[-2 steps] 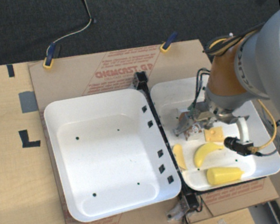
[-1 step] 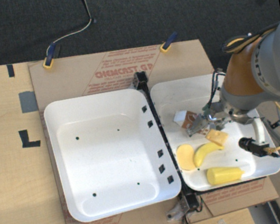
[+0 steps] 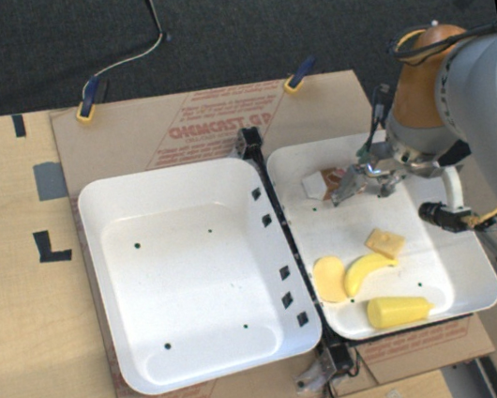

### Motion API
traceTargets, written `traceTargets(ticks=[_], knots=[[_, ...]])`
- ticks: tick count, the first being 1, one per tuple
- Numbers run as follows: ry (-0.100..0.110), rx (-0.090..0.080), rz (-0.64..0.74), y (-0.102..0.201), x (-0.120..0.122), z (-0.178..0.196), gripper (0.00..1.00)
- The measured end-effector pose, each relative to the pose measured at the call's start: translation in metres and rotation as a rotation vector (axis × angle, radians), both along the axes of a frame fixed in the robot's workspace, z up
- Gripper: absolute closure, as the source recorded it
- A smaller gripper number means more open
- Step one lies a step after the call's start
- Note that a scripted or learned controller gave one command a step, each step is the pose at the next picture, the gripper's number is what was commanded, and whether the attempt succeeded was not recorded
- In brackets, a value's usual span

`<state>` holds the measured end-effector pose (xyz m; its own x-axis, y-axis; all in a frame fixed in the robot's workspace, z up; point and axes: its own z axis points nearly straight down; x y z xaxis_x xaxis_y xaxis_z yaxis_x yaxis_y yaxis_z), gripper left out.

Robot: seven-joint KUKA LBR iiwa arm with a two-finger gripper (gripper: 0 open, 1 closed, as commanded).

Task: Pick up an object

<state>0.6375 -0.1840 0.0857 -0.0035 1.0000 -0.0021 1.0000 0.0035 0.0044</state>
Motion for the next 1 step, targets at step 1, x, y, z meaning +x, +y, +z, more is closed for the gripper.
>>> traceTargets(ticks=[1], knots=[[0.045,0.020,0.008,-0.0371,0.0266,-0.0021,0.00]])
